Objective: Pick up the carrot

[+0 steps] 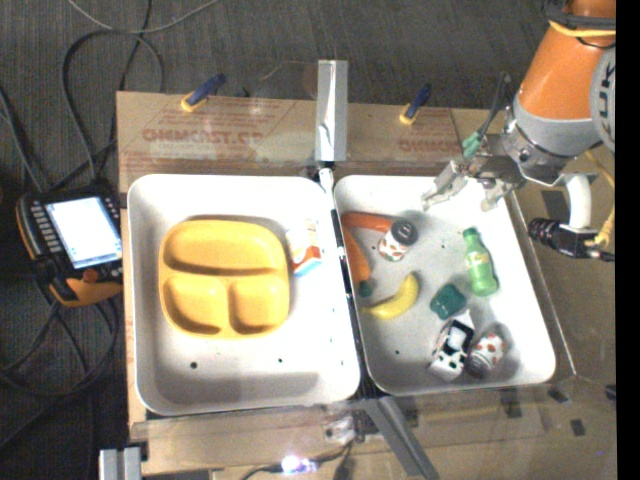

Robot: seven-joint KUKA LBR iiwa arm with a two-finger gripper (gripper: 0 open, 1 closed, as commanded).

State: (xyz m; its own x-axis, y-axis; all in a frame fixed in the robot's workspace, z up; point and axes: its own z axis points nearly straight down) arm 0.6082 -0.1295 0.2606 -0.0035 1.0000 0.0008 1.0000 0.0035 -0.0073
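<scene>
The carrot is orange with a green end and lies along the left wall of the right bin, pointing toward the bin's far side. A second orange-red piece lies crosswise just beyond it. My gripper hangs over the far part of the right bin, up and to the right of the carrot and well apart from it. Its fingers are spread open with nothing between them.
The right bin also holds a small dark-capped bottle, a banana, a green bottle, a green block, a black-and-white toy and a can. A yellow divided tray and a small carton are in the left bin.
</scene>
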